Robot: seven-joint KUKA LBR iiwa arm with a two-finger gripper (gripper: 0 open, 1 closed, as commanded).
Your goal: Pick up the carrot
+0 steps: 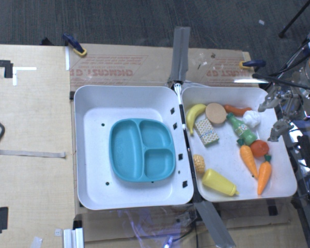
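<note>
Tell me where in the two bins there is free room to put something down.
Left bin: bare floor all around the blue plate, widest on its left. Right bin: crowded; small bare patches between the yellow bottle and the carrots, and at the top left corner above the banana.

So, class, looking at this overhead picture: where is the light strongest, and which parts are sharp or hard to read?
In the camera view, the two white bins are brightest, near washed out; the blue plate and both carrots read sharp; a purplish glare streaks the bench front; the gripper at the right edge is cluttered and hard to read.
</note>
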